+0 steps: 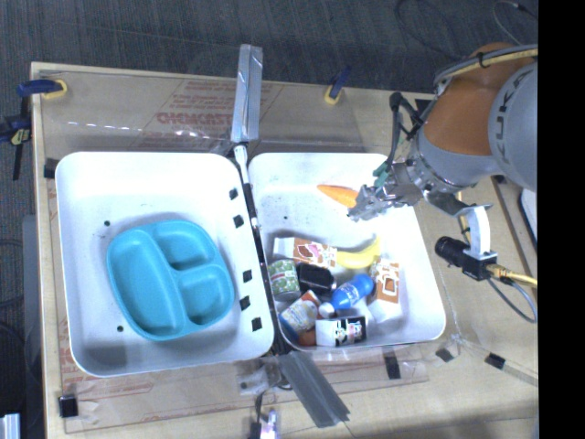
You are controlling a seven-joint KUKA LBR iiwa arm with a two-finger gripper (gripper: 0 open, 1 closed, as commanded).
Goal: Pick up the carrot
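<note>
A: Where is the carrot (335,192) right now?

B: In the right bin (420,273), toward its far edge, lying flat on bare white floor. It sits apart from the heap of groceries crowded into the bin's near half, which in my judgement makes it the easiest thing there to reach cleanly.

A: And the gripper (365,203)?

B: It hangs low over the right bin, right at the carrot's thicker end, with the arm (475,126) reaching in from the bench's right side. I cannot tell how far apart it stands; the tip is small and dark against the bin. Nothing shows the carrot held, so I take it as lying loose.

A: Why is it angled in like that?

B: Probably to come at the carrot's end from the side rather than over the clutter. A banana (358,256) lies just nearer than the carrot, then cartons, a blue bottle (351,293) and small tubs packed together.

A: What about the left bin (82,245)?

B: It carries a teal divided tray (169,277), well apart from the work.

A: Any writing you can read?

B: Red printing shows on the bench (128,99) beyond the bins, but it is too blurred to read. The package labels are too small as well.
</note>
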